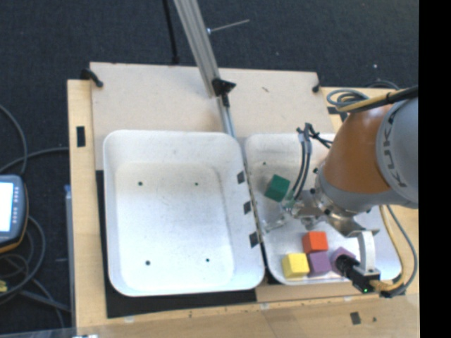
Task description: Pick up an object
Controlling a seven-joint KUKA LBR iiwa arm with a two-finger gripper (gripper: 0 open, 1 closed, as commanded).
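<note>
Several small blocks lie in the right bin. A green block sits near its middle left. An orange block, a yellow block and a purple block cluster at its front. My gripper hangs low over the right bin, just right of and below the green block and above the orange one. The orange-banded wrist covers the bin's right part. I see no block between the gripper's tips.
The left bin stands beside the right one, their walls touching at the middle. A slanted aluminium pole rises from the back, between the bins. Cables lie at the bench's back right.
</note>
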